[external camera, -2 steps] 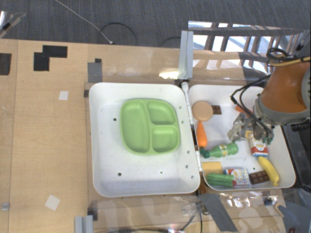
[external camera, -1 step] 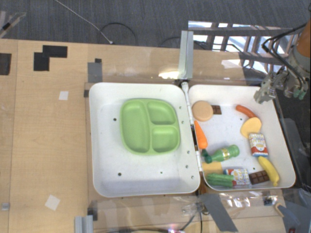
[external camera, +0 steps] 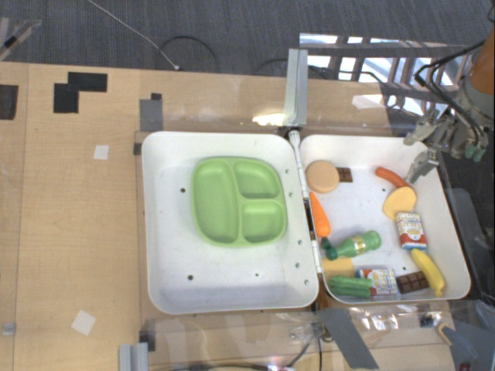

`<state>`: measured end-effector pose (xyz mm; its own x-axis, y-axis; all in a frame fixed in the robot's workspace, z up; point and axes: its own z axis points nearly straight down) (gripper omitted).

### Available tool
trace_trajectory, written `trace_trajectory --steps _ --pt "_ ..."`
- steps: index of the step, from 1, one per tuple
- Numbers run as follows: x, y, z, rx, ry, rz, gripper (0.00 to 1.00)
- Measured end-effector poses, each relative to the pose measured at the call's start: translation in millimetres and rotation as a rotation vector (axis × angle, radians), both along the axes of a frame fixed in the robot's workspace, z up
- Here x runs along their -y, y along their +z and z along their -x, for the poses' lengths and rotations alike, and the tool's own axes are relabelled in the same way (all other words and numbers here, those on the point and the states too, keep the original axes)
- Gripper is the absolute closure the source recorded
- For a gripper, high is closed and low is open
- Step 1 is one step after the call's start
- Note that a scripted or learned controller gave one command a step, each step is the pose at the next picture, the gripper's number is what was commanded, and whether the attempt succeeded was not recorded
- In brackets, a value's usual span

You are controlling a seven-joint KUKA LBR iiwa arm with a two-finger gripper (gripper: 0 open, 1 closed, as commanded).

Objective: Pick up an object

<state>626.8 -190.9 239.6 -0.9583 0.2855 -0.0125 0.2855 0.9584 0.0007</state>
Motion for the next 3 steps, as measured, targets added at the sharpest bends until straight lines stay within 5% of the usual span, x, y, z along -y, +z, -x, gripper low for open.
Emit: trace_trajectory --steps 1,2,3 --pt "11 -136 12 -0.016 -0.004 -0.005 0.0" --pt "15 -150 62 0.002 0.171 0.002 0.0" --pt "-2 -150 54 0.001 0.18 0.003 0.0"
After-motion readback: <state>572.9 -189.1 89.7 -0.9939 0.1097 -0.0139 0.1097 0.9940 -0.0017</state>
